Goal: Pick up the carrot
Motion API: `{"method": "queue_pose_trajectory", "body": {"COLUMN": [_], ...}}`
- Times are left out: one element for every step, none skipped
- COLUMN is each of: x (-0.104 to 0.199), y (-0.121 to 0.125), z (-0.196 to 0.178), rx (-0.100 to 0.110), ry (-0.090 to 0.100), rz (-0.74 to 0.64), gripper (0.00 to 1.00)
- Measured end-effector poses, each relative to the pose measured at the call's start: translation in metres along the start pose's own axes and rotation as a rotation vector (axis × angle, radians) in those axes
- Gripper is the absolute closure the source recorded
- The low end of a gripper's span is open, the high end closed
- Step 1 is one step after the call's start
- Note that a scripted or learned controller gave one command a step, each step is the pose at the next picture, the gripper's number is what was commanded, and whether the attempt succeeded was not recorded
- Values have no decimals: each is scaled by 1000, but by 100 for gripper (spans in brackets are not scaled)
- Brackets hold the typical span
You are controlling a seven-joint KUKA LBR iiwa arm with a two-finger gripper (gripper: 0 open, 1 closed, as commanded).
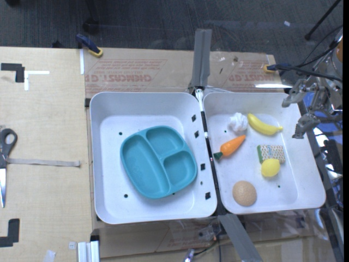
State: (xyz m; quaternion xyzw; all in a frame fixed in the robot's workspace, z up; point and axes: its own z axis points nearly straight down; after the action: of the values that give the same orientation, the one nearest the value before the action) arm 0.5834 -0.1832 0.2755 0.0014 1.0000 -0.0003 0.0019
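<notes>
**Item count across the two bins**

You can count two white bins: a left bin (pixel 103 162) and a right bin (pixel 305 192). The left one holds one teal divided plate (pixel 158 161). The right one holds one carrot (pixel 232 146), one banana (pixel 264 125), one lemon (pixel 270 168), one sponge (pixel 271 152), one brown egg-shaped item (pixel 244 193) and one white crumpled piece (pixel 238 123).

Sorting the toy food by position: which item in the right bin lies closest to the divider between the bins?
The carrot; its green top nearly reaches the divider, unlike the others.
</notes>
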Motion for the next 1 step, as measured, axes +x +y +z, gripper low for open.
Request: {"method": "queue_pose_trajectory", "body": {"x": [9], "y": [100], "z": [83], "rx": [-1], "ry": [0], "rz": [-99], "gripper": [0]}}
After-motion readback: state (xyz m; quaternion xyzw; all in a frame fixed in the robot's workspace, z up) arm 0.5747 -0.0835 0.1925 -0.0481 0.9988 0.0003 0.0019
